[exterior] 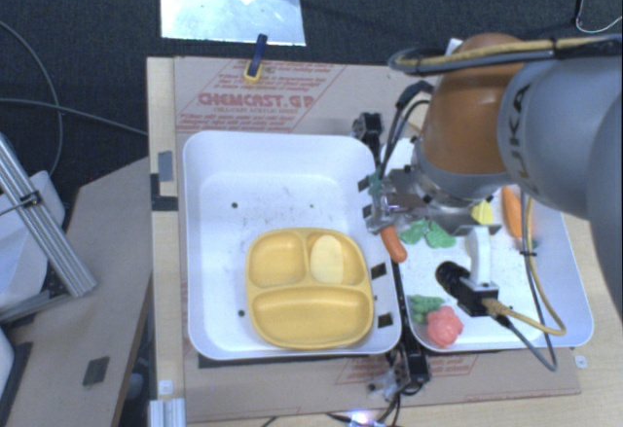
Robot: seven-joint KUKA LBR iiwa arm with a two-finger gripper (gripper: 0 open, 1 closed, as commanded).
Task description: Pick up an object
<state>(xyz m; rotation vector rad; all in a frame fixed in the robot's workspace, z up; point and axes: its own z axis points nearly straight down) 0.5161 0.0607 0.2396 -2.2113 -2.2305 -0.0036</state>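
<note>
The arm's wrist (467,138) overhangs the right bin (569,303), hiding part of its contents. Visible there: small carrot (392,244) at 9 o'clock, green pieces (428,234), pink item (444,326) at 6 o'clock. The left bin (214,221) holds a yellow divided tray (310,287). Claw state: cannot tell.

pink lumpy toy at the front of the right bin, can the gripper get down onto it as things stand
Probably yes: the pink lumpy toy lies uncovered in the right white bin, though a small green piece touches it.

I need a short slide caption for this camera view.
KUKA arm reaches over right bin of toy food; yellow divided plate lies in left bin.
</note>
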